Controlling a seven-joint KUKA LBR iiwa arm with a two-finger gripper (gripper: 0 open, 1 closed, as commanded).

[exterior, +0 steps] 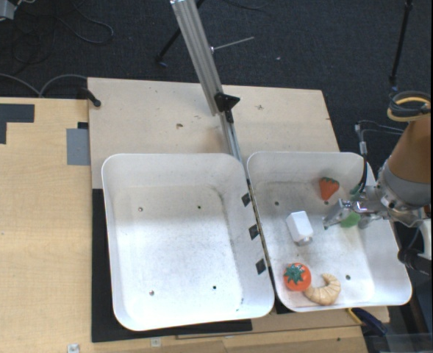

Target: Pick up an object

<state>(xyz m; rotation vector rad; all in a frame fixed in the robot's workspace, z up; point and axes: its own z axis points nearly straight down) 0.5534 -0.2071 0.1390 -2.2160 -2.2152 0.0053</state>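
The right bin (392, 285) holds several small objects. An orange-red strawberry-like piece (328, 188) lies near its far side. A white block (300, 226) sits in the middle. At the near edge, a red tomato with a green top (297, 276) rests beside a tan croissant (324, 289). My gripper (340, 216) reaches in from the right, low over the bin's right half, just right of the white block and below the strawberry piece. A small green thing (351, 220) shows right at the gripper; whether it is gripped is unclear.
The left bin (128, 197) lies beside the right one, joined by black clips (253, 231). A slanted aluminium bar (201, 57) rises from behind the bins. The grey arm with its orange band (411, 160) hangs over the right bin's right rim.
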